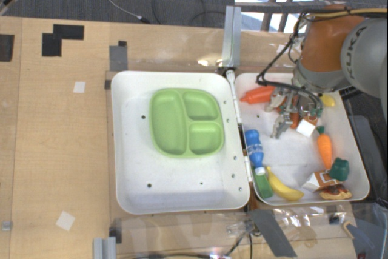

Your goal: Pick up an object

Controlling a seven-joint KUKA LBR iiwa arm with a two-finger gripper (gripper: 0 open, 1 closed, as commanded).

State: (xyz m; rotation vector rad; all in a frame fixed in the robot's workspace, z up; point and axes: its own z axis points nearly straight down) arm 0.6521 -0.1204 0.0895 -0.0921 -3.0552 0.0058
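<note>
The right bin (357, 148) holds several small items. An orange carrot-like piece (257, 94) lies at its back left, and a white and orange block (305, 126) sits near the middle. A blue bottle (252, 147), a green piece (261, 179) and a yellow banana (284, 188) line the left wall. A small carrot (325, 150) and a dark green object (339, 168) lie at the right. My gripper (289, 117) hangs low over the back middle of this bin, between the orange piece and the block. Nothing shows as held.
The left bin (130, 161) carries a green divided plate (186, 121). A small printed box (323, 181) and a brown pastry-like item (335, 193) sit in the right bin's front right corner. A yellow piece (328, 101) lies beside the wrist. A metal post (232, 36) stands behind the bins.
</note>
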